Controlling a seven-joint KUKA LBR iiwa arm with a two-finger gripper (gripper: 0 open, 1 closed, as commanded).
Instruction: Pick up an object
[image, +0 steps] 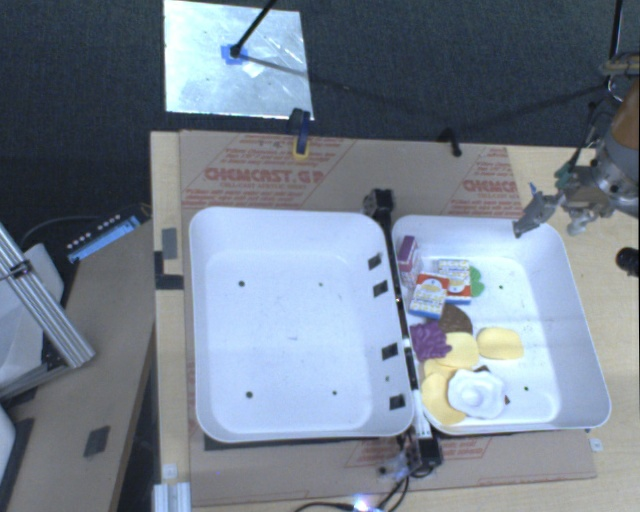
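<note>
Nothing has been picked up yet, judging by how things lie: every object sits in the right bin (570, 300), clustered along its left side, while the left bin (290, 320) holds nothing. Against the divider lie a small purple-and-white packet (407, 262), a red, white and blue carton (428, 296) with an orange-edged box (450, 279) just behind it and a bit of green (476, 282) touching that box's right side. Lower in the frame come a brown piece (457, 318), a purple toy (431, 341), two yellow pieces (499, 343) and, nearest the bottom edge of the bin, a white lump (478, 394) resting on a yellow disc (437, 396). The whole task is therefore left: choose one, descend, close and lift. The gripper (556, 211) hangs at the upper right of the frame, over the top right corner of the right bin, well apart from the cluster and seemingly above the rim rather than down inside. The jaws look spread, one dark finger (527, 220) pointing down-left and the other toward the right, with nothing between them. The wrist above them tilts in from the right edge of the frame. To reach any object the arm would, I judge, need to travel left and toward the bottom of the frame before lowering; the packed arrangement may make a clean single grasp awkward. The bins rest on a cardboard-covered counter (260, 165).
</note>
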